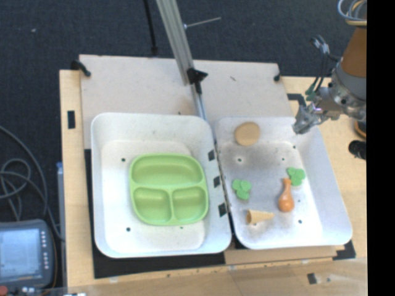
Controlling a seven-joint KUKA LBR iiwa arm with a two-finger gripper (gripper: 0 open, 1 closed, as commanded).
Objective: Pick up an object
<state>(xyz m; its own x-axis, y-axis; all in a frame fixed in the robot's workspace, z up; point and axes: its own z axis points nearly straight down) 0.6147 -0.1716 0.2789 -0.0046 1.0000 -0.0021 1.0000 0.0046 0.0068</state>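
Observation:
The right bin (321, 184) holds a round tan cookie (247, 134) at its back, a green broccoli piece (241, 189) near its left side, another green piece (295, 176) to the right, an orange drumstick-shaped toy (285, 196) and an ice-cream cone (259, 216) near the front. My gripper (302, 122) hangs over the bin's back right corner, above and to the right of the cookie, with nothing seen in it.
The left bin (111, 165) carries a green three-compartment tray (168, 188). A slanted metal pole (179, 42) rises behind the bins. A screen unit (24, 254) and cables lie at the lower left, off the bench.

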